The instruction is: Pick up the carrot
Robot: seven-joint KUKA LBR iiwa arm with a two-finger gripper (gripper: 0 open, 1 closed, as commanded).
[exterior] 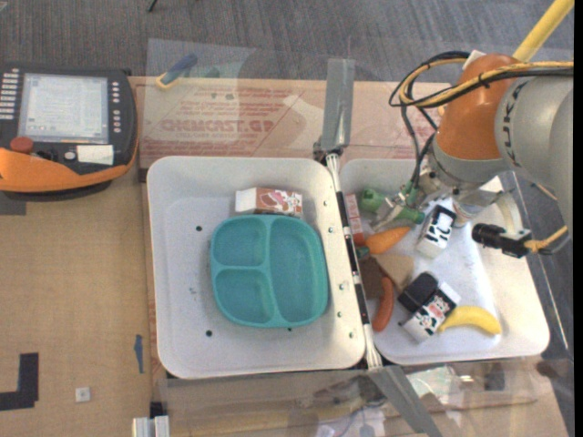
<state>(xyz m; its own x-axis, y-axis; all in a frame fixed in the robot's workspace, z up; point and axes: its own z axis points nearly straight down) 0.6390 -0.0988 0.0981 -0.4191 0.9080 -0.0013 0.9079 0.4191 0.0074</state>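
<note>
Camera view shows the carrot lying in the right bin toward its ten o'clock corner, just beside the divider between the bins, with a dark red sausage at its six o'clock and a green item at its twelve. The jaws hang just above the carrot at its one o'clock, and I cannot tell whether they are open or closed. A banana lies at the carrot's four o'clock, and the left bin on the bench holds a teal tray.
</note>
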